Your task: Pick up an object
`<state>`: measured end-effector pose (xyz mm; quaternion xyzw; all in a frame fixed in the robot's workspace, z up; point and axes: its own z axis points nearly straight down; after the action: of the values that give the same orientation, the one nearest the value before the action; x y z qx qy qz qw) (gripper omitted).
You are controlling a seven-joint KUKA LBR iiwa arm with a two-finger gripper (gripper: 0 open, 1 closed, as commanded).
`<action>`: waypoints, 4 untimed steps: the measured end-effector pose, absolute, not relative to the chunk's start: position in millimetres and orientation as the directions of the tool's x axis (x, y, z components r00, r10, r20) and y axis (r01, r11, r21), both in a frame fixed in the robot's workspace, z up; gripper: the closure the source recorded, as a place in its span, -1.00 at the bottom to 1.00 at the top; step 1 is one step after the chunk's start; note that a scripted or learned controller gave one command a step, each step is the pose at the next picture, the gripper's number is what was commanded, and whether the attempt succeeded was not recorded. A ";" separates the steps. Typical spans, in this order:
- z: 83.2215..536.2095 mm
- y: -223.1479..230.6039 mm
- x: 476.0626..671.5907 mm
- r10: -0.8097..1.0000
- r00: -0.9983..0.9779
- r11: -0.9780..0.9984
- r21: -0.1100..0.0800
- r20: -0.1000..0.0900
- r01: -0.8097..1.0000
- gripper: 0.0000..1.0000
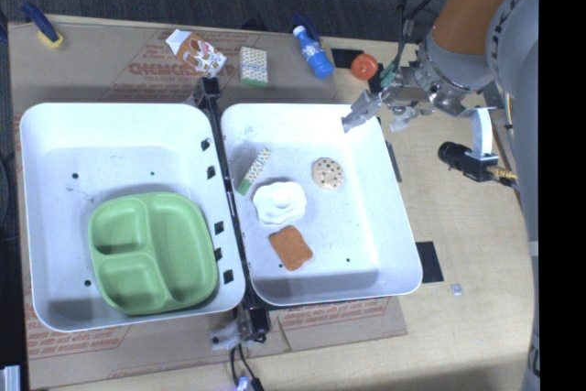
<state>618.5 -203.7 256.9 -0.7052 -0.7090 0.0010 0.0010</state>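
The gripper [359, 114] hangs at the upper right of the frame, over the top right corner of the right bin [389, 224]. Whether it is released or clenched I cannot tell (too small and blurred); nothing shows in it. 4 things lie mid-bin, apart from it: a cookie [327, 172], a white piece [278, 201], toast [290, 247] and a packet [254, 169].

tray [151, 252] in left bin [55, 142], cookie [327, 172] and toast [290, 247] in right bin [385, 224]
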 end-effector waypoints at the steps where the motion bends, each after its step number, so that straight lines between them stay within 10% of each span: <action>1: 126.5 -187.2 571.5 1.000 -0.006 0.006 -0.007 0.002 1.000 -1.00; 3: 192.9 -83.0 654.6 1.000 -0.006 0.006 0.000 0.001 1.000 -1.00; 4: 310.2 -133.9 657.1 1.000 -0.004 0.004 0.003 -0.002 1.000 -1.00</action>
<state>657.1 -133.9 310.2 -0.7056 -0.7086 -0.0004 -0.0020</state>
